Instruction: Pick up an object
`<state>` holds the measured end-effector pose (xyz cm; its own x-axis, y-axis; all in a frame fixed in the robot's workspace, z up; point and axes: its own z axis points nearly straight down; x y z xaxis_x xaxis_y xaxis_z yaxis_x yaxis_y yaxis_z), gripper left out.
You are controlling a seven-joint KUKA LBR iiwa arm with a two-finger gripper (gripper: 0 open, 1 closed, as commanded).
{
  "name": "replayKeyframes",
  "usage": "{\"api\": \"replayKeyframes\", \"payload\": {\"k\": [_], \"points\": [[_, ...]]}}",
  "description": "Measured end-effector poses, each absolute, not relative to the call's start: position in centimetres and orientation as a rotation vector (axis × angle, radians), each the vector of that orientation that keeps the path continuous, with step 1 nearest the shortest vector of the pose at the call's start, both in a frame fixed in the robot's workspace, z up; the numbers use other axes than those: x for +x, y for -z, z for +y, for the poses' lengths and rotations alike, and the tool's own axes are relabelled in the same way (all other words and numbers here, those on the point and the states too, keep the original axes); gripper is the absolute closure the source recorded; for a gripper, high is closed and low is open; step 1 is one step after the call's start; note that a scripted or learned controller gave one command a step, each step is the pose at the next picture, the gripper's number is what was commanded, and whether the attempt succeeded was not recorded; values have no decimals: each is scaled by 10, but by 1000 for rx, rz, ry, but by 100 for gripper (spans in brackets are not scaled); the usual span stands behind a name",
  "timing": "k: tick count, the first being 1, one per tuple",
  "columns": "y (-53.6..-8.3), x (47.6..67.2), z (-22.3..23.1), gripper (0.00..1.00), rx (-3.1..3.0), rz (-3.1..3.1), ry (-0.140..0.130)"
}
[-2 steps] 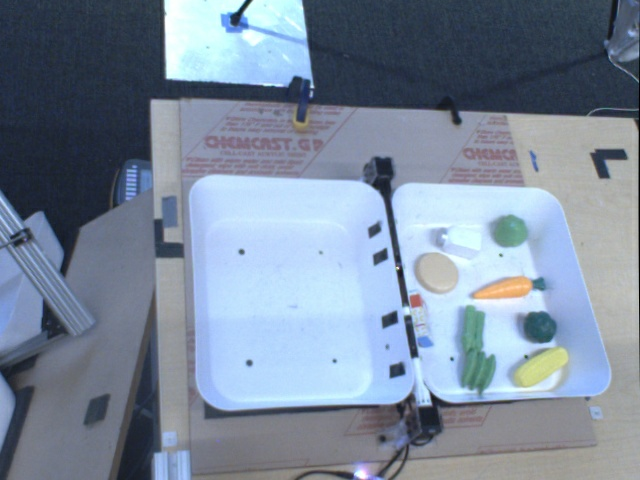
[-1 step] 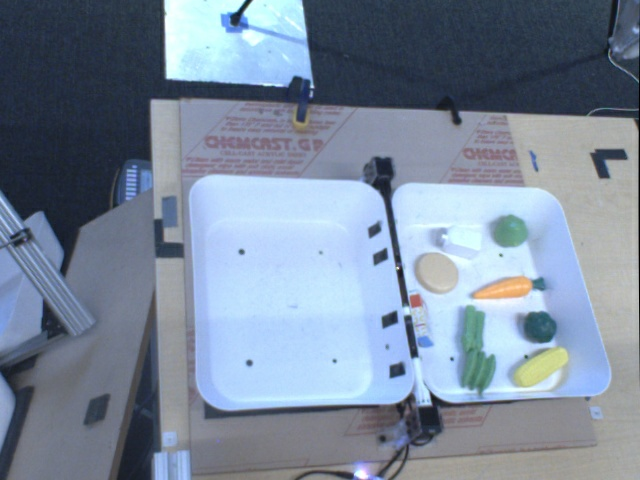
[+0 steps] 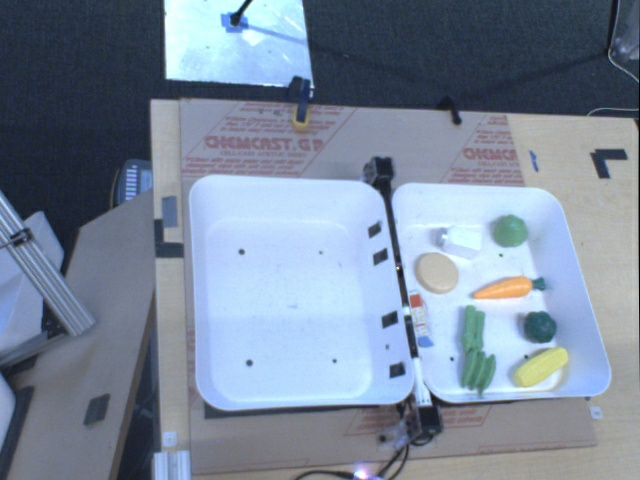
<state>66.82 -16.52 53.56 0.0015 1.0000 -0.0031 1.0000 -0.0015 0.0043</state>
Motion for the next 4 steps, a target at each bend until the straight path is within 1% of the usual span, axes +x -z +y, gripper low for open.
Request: {"api": "replayKeyframes", "payload": {"k": [2, 3, 4], "points": [[-536, 668, -184, 100, 2219, 2217, -1], [-536, 660, -197, 100, 2219, 2218, -2], [-536, 656, -207, 100, 2219, 2218, -1]]}}
